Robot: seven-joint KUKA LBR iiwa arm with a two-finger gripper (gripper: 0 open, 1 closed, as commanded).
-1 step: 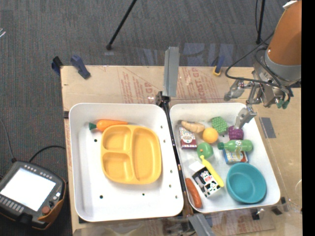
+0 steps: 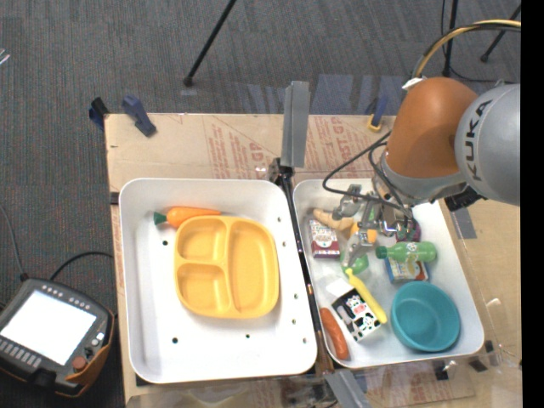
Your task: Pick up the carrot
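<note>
Carrot point(image 2: 191, 215): your target, a small orange toy veg w/ a dark green stub at its blunt end. You'll find it lying flat on the floor of the left white bin point(image 2: 140, 228), in the far-left part, near the back wall. Long axis runs roughly left-right: green end points toward the bin's left wall, tapered tip points right. Its near side sits just against the far edge of the yellow divided plate point(image 2: 228, 266); whether they actually touch can't be told. Upper surface fully exposed, nothing on top.
</note>
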